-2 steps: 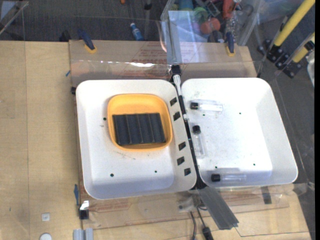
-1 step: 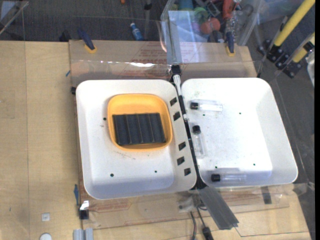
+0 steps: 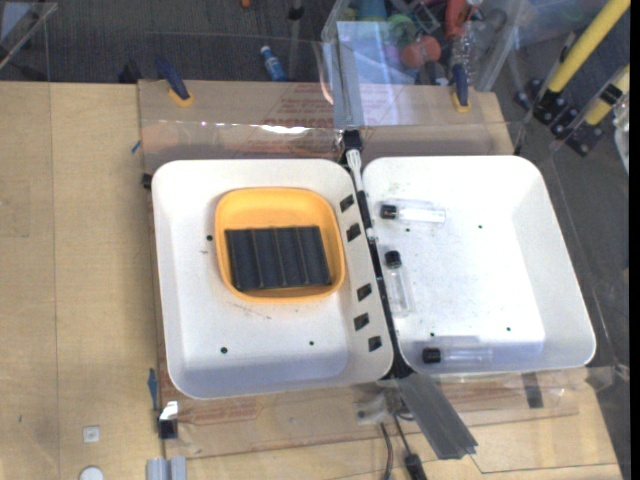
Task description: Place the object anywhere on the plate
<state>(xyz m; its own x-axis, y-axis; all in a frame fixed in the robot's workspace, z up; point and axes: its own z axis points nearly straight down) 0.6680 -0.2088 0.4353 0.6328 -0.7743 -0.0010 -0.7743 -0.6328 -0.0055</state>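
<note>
A yellow-orange plate (image 3: 229,214) with rounded corners lies in the left white bin (image 3: 195,353), a little toward its back. On the plate rests a black ribbed rectangular object (image 3: 278,258), flat and covering most of the plate's floor. Nothing touches the object from above.
The right white bin (image 3: 525,268) holds three clear tubes with black caps: one near the back left (image 3: 412,211), one along the left wall (image 3: 397,283), one at the front (image 3: 455,352). A clear box of coloured toys (image 3: 420,18) stands behind the bins.
</note>
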